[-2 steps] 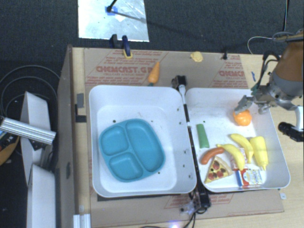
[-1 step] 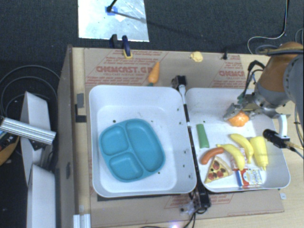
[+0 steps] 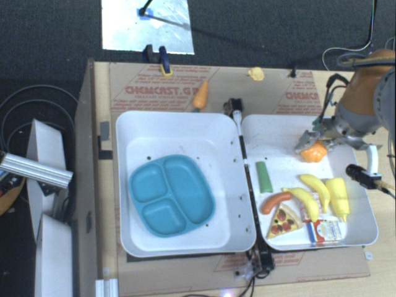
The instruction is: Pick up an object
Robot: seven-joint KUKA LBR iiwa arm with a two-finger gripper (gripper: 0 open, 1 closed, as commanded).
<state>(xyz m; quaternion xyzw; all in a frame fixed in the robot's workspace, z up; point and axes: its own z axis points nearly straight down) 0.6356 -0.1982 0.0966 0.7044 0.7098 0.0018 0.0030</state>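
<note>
The right bin (image 3: 278,132) holds several toy foods. An orange piece (image 3: 314,153) lies near its far right. My gripper (image 3: 309,143) is low over the bin, right above and touching the upper left of that orange piece. Whether the piece is held is hidden by the wrist. Further forward lie a green stick (image 3: 265,176), a red sausage (image 3: 275,201), a pizza slice (image 3: 284,220), two bananas (image 3: 311,192), a yellow piece (image 3: 338,196) and a white packet (image 3: 326,230).
The left bin (image 3: 142,135) holds a blue divided plate (image 3: 171,193). A carrot (image 3: 200,95) and a small yellow item (image 3: 256,74) lie on the cardboard behind the bins. A black clip (image 3: 234,107) sits at the far end of the divider between the bins.
</note>
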